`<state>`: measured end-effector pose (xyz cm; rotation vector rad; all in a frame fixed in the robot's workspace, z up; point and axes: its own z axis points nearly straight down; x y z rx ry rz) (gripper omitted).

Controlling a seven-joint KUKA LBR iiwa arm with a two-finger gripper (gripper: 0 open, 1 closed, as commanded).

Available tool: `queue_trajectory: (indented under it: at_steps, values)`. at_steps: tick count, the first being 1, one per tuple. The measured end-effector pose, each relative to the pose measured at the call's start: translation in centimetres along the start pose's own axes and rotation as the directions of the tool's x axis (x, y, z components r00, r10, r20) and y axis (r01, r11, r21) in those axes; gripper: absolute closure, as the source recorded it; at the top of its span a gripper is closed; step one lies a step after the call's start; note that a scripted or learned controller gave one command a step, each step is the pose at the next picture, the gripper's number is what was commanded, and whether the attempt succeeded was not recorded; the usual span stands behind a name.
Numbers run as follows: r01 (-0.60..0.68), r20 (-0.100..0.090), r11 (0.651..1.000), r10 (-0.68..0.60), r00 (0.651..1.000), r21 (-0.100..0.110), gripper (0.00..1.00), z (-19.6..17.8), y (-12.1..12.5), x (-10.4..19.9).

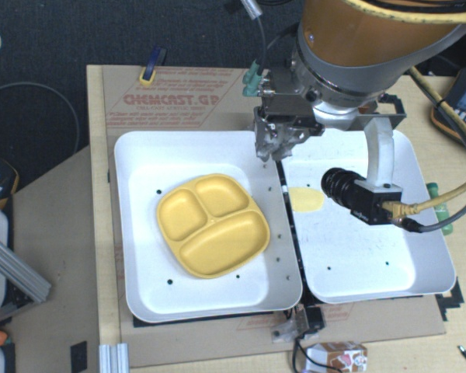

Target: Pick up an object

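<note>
Hovering between bins, pincer [269, 148], state unclear, beside yellow tray [212, 224].

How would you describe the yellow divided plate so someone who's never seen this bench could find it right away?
Look at the two shallow white bins side by side and take the left white bin. In its middle lies the yellow plastic plate with three compartments. The small flat pale yellow piece in the right white bin has no compartments.
</note>
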<state>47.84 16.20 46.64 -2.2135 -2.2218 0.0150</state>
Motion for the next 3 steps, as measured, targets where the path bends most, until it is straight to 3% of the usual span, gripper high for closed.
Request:
queue_trajectory:
  at_steps: [2,3]
  values:
    - [-0.002,-0.005,1.0,0.002,1.0,-0.015,1.0,-4.6,0.1,0.7]
    - [-0.008,0.001,1.0,0.008,1.0,0.001,1.0,4.2,0.0,-1.9]
